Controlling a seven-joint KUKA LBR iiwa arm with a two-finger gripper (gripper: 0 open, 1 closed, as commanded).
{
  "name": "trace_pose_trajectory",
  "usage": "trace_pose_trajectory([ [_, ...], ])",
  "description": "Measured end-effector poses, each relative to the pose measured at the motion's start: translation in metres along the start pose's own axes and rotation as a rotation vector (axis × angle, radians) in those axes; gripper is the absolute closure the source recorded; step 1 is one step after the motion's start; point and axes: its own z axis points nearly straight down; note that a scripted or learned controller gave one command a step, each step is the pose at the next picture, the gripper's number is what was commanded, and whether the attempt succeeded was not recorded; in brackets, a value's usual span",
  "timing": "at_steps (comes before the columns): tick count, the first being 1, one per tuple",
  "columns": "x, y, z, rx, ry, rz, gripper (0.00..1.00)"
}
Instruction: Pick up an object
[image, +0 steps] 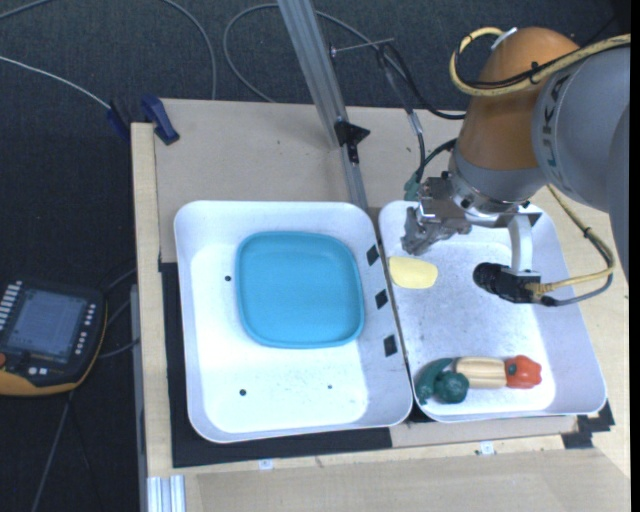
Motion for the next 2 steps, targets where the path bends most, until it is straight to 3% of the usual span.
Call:
trace_pose_trajectory([
  [1, 0.052, 0.024, -0.003, 0.0, 0.001, -0.001, 1.0],
  [2, 0.107, 0.031, 0.004, 0.0, 0.001, -0.001, 1.0],
])
